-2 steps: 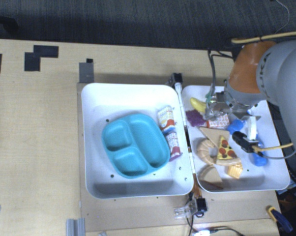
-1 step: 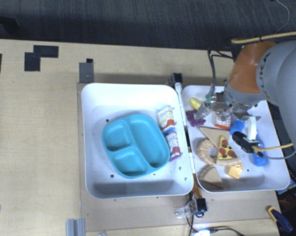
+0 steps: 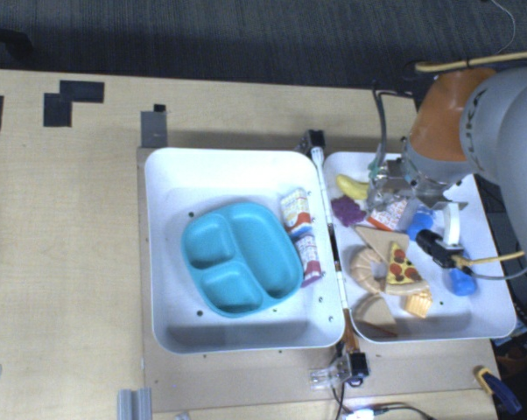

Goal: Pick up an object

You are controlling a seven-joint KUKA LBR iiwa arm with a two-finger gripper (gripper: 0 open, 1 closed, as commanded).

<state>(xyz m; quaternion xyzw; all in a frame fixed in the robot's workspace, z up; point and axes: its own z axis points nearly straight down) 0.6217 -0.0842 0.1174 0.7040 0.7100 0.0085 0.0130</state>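
The table (image 3: 62, 261) is filling the frame's lower part, carrying two white bins. The arm (image 3: 487, 121) is reaching in from the upper right. The left bin (image 3: 167, 252) is holding a blue divided plate (image 3: 242, 259) and a tube (image 3: 303, 234) beside it. The right bin (image 3: 487, 309) is holding a banana (image 3: 351, 186), pizza slice (image 3: 402, 268) and blue pieces. The hand (image 3: 388, 191) is hanging low over that bin's upper part; its grip cannot be told.

Legible text: none. Tube (image 3: 304, 237) in the left bin (image 3: 158, 261): printed label in red, blue and white, lettering too small and blurred to read. No other labels, numbers or signs discernible.
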